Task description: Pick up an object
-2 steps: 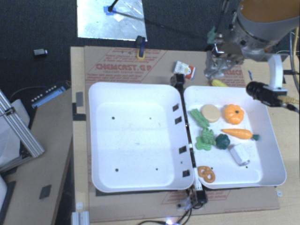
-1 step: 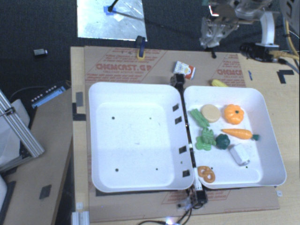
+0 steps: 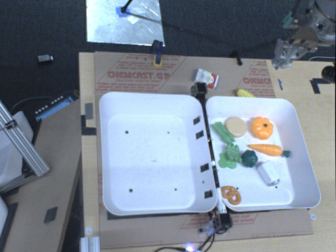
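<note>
The left bin [image 3: 149,156] lies bare; every candidate sits in the right bin [image 3: 302,156]. From its left: bean pods [image 3: 222,132] and a leafy green [image 3: 229,157] crowd the divider, a pretzel [image 3: 231,195] lies near the front corner, a tan disc [image 3: 235,126] touches the pods, broccoli [image 3: 249,158] butts against the carrot [image 3: 266,149], a white block [image 3: 268,172] lies below them, and a pumpkin [image 3: 262,128] sits toward the back. The gripper [image 3: 287,53] hangs high beyond the back rim, grasping nothing (whether spread or closed, I cannot tell). The likely risks are a descent into the cluster nudging neighbours aside, a finger fouling the divider, or the round pumpkin squirting free.
</note>
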